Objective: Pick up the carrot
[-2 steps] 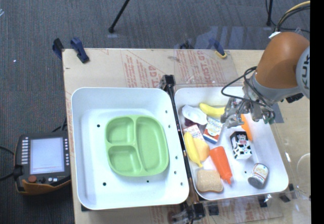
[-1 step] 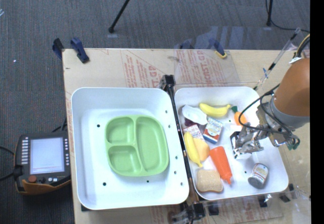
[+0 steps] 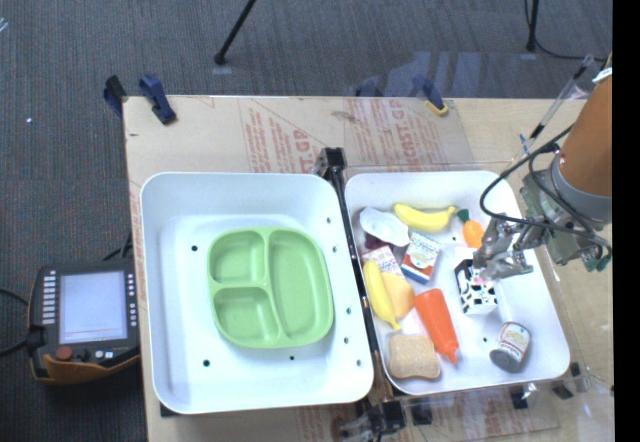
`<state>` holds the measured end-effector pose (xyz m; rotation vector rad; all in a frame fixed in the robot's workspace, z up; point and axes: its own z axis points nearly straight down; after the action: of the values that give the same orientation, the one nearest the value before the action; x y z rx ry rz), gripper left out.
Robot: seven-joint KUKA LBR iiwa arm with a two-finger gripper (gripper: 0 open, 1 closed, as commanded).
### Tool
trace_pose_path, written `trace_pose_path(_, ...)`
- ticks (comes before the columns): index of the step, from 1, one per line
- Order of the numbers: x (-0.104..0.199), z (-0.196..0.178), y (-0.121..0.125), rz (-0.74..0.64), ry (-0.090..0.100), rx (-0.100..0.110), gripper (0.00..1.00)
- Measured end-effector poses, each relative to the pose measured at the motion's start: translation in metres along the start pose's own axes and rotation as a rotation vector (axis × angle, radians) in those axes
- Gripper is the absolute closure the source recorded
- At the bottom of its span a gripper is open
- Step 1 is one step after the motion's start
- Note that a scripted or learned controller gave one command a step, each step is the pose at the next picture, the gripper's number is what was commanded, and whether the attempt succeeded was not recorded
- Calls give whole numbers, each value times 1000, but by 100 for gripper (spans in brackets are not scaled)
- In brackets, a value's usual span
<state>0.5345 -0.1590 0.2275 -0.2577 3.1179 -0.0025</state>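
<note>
In right bin: carrot mid-floor, crowded | hand above, grip unclear, near right wall

- One camera sits fixed above the desk, looking down at a slant.
- It stands far enough back to take in both white bins side by side, the desk edges and dark carpet floor beyond.
- The far side of the desk lies toward the top of the picture.
- The arm enters from the right edge.
</note>
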Motion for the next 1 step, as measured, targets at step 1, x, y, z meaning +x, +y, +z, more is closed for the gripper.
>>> trace_pose_path(1,-25,133,4,-250,15,-11,100)
